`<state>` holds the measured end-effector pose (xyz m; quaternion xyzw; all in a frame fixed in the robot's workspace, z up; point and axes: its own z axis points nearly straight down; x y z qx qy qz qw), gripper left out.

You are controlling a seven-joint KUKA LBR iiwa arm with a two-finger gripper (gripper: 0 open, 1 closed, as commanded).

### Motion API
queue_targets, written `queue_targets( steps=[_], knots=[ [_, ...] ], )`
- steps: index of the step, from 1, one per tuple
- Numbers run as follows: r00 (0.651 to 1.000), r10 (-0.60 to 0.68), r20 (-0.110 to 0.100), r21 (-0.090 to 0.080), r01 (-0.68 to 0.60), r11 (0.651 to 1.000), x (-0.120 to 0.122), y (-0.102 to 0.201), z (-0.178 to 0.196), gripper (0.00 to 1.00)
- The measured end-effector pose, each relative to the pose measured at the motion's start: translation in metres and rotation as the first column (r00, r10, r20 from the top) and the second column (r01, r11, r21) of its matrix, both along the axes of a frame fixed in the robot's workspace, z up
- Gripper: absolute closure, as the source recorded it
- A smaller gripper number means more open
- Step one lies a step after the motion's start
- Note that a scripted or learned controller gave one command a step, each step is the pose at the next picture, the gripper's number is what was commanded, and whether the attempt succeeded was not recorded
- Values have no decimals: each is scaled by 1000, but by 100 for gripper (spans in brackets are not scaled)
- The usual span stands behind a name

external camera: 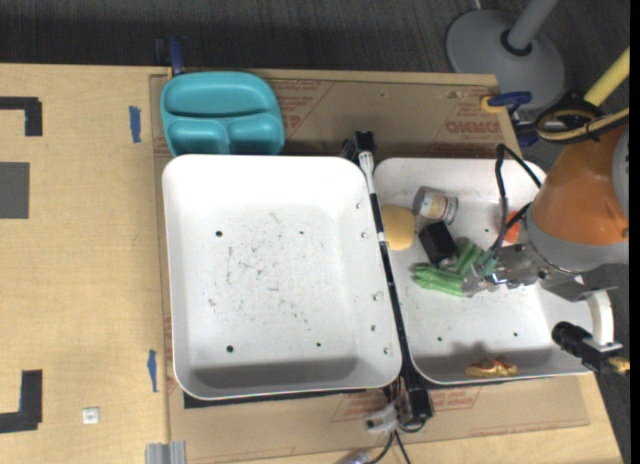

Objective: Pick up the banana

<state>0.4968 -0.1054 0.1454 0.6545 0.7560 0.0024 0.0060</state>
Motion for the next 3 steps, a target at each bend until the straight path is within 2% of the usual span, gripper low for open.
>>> queue_targets(
  steps=[1,3],
  knots=[
    [1000,-15,-11,6,15,1000,-17,10,-59,100],
    [1000,-16,-6,4,16,1000,-16,10,-40,100]
  ],
)
